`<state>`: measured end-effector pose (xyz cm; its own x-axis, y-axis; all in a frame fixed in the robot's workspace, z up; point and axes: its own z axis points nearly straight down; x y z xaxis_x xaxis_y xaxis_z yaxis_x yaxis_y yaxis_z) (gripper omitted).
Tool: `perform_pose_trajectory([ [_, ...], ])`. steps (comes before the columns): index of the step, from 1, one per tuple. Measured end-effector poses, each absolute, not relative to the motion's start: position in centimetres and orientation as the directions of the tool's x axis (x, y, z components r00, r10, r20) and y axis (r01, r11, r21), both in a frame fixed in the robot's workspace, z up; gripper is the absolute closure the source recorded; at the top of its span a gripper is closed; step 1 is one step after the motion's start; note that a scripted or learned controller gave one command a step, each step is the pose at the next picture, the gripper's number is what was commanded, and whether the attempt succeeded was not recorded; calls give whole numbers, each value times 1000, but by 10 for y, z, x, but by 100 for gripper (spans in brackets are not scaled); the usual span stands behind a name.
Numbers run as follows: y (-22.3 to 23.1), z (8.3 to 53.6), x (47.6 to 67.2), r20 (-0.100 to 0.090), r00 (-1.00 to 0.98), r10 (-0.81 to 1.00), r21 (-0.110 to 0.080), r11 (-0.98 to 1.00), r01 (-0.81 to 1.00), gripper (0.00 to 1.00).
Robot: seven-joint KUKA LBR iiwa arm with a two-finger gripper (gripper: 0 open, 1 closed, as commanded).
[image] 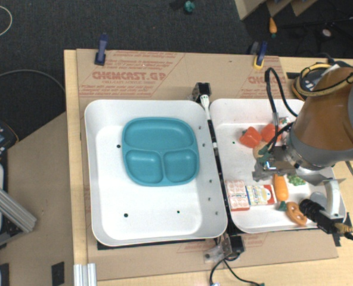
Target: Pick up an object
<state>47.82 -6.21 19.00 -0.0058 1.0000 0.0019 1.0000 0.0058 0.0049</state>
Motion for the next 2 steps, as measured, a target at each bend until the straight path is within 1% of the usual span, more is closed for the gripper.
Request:
perform_pose_trajectory([
  [1,14,191,479,1,-8,1000,2,8,1000,100],
  [2,-15,435,482,0,-1,1000,22,1,1000,100],
])
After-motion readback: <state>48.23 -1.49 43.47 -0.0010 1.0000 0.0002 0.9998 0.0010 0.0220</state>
